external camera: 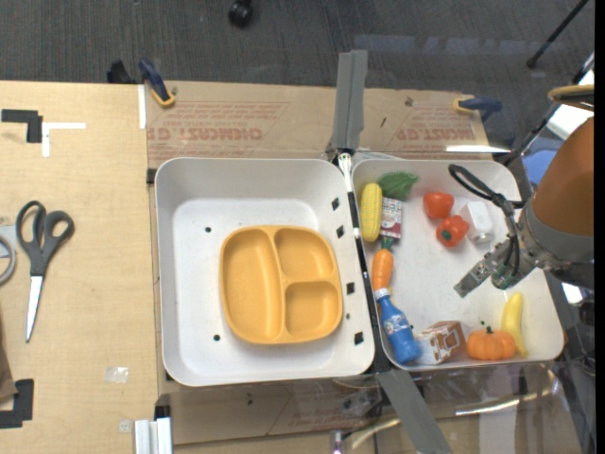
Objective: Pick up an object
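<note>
Nothing held; pincer (480, 277) hangs over bare floor of right bin (416, 165), finger state unclear; approach step; next needs a chosen target, perhaps banana (511, 316)

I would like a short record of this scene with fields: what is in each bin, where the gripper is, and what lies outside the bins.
left bin: one yellow-orange plastic divided plate
right bin: yellow toy corn cob, two red toy peppers, orange toy carrot, blue plastic bottle, small brown carton, orange toy pumpkin, yellow toy banana
gripper: over the right bin's right half, nothing seen between its fingers
outside the bins: grey-handled scissors on the wooden bench, left
</note>
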Action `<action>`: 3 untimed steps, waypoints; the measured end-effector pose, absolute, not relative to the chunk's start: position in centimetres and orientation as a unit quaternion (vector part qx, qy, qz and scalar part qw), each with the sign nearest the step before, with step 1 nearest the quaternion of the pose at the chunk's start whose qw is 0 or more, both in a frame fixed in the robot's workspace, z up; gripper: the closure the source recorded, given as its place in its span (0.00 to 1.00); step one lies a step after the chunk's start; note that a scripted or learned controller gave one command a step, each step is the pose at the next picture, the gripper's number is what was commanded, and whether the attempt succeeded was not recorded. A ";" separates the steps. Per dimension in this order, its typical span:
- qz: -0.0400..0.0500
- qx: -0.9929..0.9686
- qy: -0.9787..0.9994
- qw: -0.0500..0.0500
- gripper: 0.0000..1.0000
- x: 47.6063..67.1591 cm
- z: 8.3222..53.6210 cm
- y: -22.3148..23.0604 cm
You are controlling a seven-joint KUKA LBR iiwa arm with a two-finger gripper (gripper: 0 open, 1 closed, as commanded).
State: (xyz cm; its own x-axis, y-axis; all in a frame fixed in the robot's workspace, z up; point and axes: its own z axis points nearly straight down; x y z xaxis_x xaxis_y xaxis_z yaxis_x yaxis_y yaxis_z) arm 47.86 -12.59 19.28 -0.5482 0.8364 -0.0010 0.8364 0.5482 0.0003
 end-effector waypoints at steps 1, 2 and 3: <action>0.000 0.389 0.921 0.001 1.00 52.5 14.0 -20.9; 0.000 0.360 0.933 0.001 1.00 52.3 9.5 -15.1; 0.000 0.355 0.935 0.002 1.00 55.3 20.0 -20.4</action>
State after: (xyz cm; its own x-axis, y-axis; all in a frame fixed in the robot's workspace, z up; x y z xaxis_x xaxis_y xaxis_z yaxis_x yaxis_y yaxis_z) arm 55.34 -20.40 20.03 -0.7475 0.6643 -0.0041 0.6643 0.7475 0.0007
